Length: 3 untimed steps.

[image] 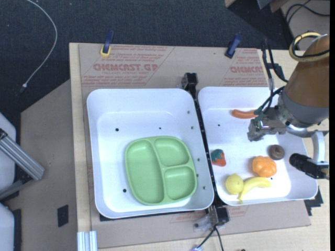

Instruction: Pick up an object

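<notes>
I see gripper [260, 128] low in right bin [225, 101], beside carrot [242, 114]; nothing visibly between fingers, spread or pressed together I cannot tell. Orange pepper [264, 166], banana [254, 185], lemon [234, 182], strawberry [218, 158] clustered near front, reachable. Green tray [159, 170] in left bin [104, 114].

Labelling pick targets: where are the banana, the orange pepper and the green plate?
banana [255, 185], camera view, middle of its curve
orange pepper [264, 166], camera view, its top
green plate [160, 169], camera view, central divider

You see glossy white plastic bins [104, 140], a smooth matt green tray [159, 169], and a brown cardboard base [172, 61].
</notes>
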{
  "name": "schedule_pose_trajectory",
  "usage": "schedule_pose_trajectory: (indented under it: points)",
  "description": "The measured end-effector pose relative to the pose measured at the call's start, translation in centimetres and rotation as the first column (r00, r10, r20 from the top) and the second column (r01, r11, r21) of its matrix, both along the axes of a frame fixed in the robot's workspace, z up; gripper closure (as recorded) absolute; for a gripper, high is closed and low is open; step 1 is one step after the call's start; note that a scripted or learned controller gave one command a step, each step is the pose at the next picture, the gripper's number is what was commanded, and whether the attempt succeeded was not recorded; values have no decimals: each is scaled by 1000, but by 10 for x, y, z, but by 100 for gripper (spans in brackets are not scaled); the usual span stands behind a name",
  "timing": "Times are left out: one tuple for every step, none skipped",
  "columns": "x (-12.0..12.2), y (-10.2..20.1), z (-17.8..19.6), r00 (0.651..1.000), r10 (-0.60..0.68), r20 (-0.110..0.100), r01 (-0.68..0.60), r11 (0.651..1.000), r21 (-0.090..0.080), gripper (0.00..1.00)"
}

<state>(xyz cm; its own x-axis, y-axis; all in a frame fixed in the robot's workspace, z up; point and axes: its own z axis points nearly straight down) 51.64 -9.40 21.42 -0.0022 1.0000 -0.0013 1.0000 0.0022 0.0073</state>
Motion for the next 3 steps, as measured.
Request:
schedule_pose_trajectory:
  points:
    - [9,-6,50,1000,-1,-1,1,1000,-1,100]
    - [26,51,33,1000,4,-9,-4,1000,4,100]
    - [47,108,20,1000,4,-6,-4,1000,3,100]
